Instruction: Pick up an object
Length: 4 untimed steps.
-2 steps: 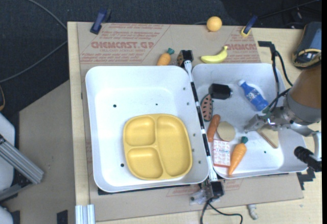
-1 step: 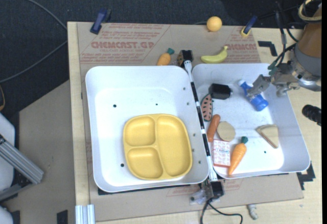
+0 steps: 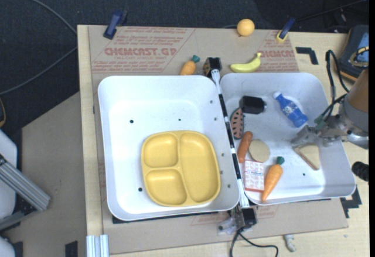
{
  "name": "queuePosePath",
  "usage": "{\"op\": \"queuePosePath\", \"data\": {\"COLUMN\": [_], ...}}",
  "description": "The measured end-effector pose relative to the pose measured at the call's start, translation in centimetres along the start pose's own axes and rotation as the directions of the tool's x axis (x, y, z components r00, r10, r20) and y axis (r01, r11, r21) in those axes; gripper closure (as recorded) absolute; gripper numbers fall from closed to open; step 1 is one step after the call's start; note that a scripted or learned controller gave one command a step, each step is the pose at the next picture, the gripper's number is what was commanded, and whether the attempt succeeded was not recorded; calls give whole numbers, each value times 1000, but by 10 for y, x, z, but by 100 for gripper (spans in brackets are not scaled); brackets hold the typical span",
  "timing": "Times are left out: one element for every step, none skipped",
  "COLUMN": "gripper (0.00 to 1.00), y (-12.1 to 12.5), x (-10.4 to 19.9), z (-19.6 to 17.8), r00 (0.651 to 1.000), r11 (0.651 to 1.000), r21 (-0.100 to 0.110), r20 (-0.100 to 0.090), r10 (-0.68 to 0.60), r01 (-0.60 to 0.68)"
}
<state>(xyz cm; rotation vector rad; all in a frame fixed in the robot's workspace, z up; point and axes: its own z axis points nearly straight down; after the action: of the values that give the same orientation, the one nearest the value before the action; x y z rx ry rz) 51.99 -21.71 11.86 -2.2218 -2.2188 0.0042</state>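
Heads up — the arm's 2-finger hand [image 3: 309,139] is low in the right-hand shallow white plastic bin [image 3: 334,182], near its right wall, right beside a flat tan wedge-shaped piece [image 3: 311,157] on the bin floor. You can't read the finger gap from this angle: I cannot tell whether the hand is wide, narrow or gripping anything. Nothing is visibly between the fingers, so don't count this as a grasp.

Likely target, judging by position: the tan wedge just below the hand. The blue plastic bottle with a white label [image 3: 291,109] lies near, up and to the left.

Risks as I see them:
- The wedge looks thin and flat on the floor — fingers could skate over it or push it into the right wall instead of closing around it.
- The hand sits between 2 candidates; a small offset could clip the bottle and roll it away.
- Contact with the bin floor or wall could shove the bin on the counter [image 3: 146,51].

The rest is well apart on the left side of that bin: a black boxy block [image 3: 253,104], an orange toy carrot with a green top [image 3: 272,178], a round tan disc [image 3: 259,151], a red-and-white printed packet [image 3: 253,175]. The yellow 3-compartment plastic plate [image 3: 180,167] sits in the left white bin [image 3: 117,133]. A yellow toy banana [image 3: 246,65] lies on the counter behind the bins.
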Motion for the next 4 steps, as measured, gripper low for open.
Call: {"op": "queuePosePath", "data": {"gripper": [0,100,100,100], "y": [-28,-27,56,20], "x": [6,6,61,118], "z": [35,24,15,34], "r00": [1000,1000,1000,1000], "r11": [1000,1000,1000,1000], "r21": [-1,-4,-4,-1], "r20": [-2,0,-2,-3], "r10": [-1,0,-3,-2], "r01": [1,0,3,2]}}
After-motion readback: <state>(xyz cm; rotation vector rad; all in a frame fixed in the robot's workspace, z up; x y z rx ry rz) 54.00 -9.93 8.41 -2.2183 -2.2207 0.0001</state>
